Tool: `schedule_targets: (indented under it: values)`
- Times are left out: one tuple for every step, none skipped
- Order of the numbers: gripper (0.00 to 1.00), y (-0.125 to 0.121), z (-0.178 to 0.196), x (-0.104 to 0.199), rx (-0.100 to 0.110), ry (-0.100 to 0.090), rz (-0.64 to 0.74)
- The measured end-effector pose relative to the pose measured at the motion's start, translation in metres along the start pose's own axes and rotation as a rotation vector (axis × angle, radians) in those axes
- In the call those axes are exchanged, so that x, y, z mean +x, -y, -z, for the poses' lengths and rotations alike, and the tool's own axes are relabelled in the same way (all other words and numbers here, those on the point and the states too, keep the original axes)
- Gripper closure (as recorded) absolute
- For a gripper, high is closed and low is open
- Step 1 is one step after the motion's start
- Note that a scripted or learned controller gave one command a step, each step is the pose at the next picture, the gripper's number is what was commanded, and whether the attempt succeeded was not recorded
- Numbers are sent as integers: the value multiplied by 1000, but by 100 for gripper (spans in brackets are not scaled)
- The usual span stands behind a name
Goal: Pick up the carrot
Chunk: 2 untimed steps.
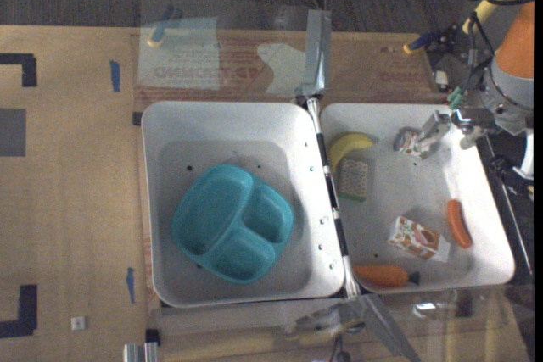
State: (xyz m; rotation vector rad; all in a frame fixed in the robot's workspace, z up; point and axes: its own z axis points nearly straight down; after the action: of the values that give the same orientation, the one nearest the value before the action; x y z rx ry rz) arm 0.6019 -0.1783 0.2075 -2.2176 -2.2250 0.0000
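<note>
Carrot lies flat in right bin, at the near edge, close to the near-left corner, dark stem end pointing right. Nothing touches it.

Gripper sits over the far part of the same bin, well apart from carrot. A small pale object sits right at the tips, but res. too low to tell whether it's grasped or just below, so gripper state: can't tell.

Other stuff in right bin: yellow banana-like piece w/ a speckled sponge-like block just beside it near the divider, a small printed carton mid-bin, a sausage toward the right wall. Left bin has a teal divided plate.

Step, imo: approach not yet begun; arm is nowhere near target. Next move needs travel toward the near-left corner, wrist turned so the fingers straddle the carrot across its narrow width, then descent. Wall and divider are close there, so clearance is tight; carton is near but not touching.
</note>
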Motion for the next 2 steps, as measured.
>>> schedule_targets:
  values:
    - [0,47,-114,46,-2,1,-129]
    - [0,9,-22,96,-3,2,230]
